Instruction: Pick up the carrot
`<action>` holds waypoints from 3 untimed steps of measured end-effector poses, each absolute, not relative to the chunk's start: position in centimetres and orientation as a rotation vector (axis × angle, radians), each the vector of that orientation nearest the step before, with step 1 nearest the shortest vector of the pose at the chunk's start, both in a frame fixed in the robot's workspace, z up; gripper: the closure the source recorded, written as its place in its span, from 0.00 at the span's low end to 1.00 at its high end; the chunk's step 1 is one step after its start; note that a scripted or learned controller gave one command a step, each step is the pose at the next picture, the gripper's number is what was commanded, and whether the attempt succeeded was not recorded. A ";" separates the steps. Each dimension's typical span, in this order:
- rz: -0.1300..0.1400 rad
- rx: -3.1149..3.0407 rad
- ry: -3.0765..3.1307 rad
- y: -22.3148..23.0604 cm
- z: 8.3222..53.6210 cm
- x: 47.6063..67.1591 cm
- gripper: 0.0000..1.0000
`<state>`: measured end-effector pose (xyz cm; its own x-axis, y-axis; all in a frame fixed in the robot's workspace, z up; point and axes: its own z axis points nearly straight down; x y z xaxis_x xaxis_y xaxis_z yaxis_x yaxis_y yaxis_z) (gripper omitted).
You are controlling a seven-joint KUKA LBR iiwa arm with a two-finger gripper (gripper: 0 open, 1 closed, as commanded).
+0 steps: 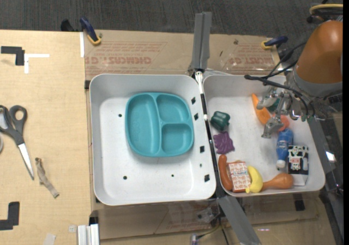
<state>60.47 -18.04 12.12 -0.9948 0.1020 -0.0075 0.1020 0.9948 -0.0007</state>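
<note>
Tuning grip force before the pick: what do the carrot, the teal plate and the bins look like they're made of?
Carrot: seemingly a moulded plastic toy, with uniform bright orange and a smooth skin; partly hidden by the gripper, so uncertain.
Teal plate: likely hard plastic, one even colour with rounded moulded dividers and a soft sheen.
Bins: probably rigid white plastic, smooth with rounded corners; painted metal can't be ruled out.

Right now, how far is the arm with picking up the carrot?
Done: the claw has reached the right bin, directly at the carrot near its back. In hand: it seems to be working at a grasp, but the view does not confirm a grip. Left: closing firmly and lifting; the carrot looks not yet raised.
</note>
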 end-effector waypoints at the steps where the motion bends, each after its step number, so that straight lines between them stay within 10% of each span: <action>1: 0.001 0.278 3.125 -15.0 9.4 61.1 0.00; 2: -0.002 0.273 3.119 -14.9 10.5 61.3 1.00; 3: -0.001 0.416 3.109 -15.4 24.4 59.5 1.00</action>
